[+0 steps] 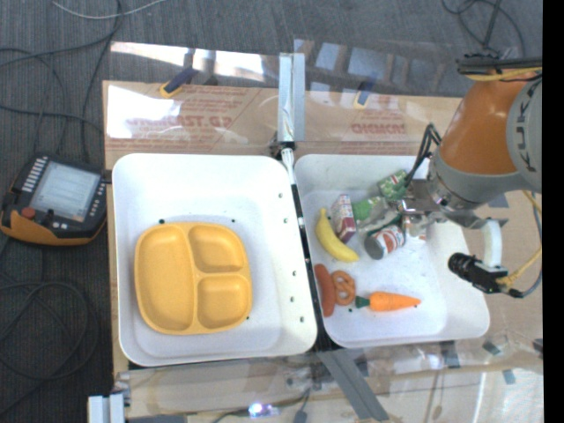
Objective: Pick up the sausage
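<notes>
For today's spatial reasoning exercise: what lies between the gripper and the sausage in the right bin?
In the camera view, a tipped can and the banana lie between the gripper and the sausage.

Left white bin (176, 170): open floor around the yellow three-compartment plastic tray (193, 277).
Right white bin (458, 320): crowded at centre and left.
Red sausage (323, 289): beside the bin's left wall, a brown pretzel (342, 284) touching it, orange toy carrot (392, 302) near.
Above it: yellow banana (336, 238), small cans (384, 241), then the grey arm (480, 161).
Free floor: lower right corner.
</notes>
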Robot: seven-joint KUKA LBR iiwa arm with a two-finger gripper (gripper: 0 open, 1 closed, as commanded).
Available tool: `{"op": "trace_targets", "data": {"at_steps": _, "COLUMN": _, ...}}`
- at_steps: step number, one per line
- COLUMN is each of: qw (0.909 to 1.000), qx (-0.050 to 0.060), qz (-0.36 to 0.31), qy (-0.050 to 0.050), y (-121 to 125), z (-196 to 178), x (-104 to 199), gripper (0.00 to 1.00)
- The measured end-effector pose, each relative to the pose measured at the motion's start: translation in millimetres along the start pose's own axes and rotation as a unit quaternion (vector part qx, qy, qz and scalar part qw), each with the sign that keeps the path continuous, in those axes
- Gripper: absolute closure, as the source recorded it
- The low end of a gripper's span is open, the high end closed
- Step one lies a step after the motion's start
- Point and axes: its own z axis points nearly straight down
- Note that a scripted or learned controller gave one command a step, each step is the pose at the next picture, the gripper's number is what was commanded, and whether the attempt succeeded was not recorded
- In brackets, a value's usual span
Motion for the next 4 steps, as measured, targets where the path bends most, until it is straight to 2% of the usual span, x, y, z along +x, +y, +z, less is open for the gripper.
{"op": "trace_targets", "data": {"at_steps": 1, "qw": 0.9842, "qx": -0.008, "qz": -0.177, "qy": -0.004, "y": -55, "z": 111, "x": -16, "gripper": 0.00}}
{"op": "trace_targets", "data": {"at_steps": 2, "qw": 0.9795, "qx": -0.006, "qz": -0.201, "qy": -0.008, "y": -30, "z": 110, "x": 6, "gripper": 0.00}}
{"op": "trace_targets", "data": {"at_steps": 3, "qw": 0.9803, "qx": -0.012, "qz": -0.197, "qy": -0.009, "y": -50, "z": 111, "x": 8, "gripper": 0.00}}
{"op": "trace_targets", "data": {"at_steps": 4, "qw": 0.9493, "qx": -0.011, "qz": -0.314, "qy": -0.010, "y": -53, "z": 111, "x": 8, "gripper": 0.00}}
